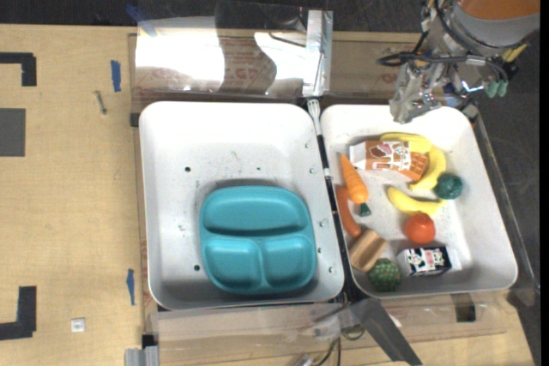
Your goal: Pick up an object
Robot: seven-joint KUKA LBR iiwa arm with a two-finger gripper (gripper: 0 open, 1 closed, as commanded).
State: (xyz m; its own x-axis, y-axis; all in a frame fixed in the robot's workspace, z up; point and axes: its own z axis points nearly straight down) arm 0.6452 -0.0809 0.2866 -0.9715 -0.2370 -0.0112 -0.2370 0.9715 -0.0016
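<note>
My gripper point(415, 102) hangs over the far edge of the right bin point(493, 210), just behind the pile of toy food. Closest to it lie an orange snack carton point(395, 157) and a curved yellow banana point(429, 150). A second banana point(413, 200), a dark green broccoli piece point(448, 185) and a red tomato point(419, 228) sit further forward. Two carrots point(352, 176) lie along the bin's left wall. Nothing hangs below the gripper.
A bread roll point(367, 249), a knobbly green ball point(385, 274) and a small black-and-white carton point(426, 260) lie at the right bin's front. The left bin point(171, 150) holds a teal divided tray point(257, 237). A clear plastic sheet point(223, 51) stands behind the left bin.
</note>
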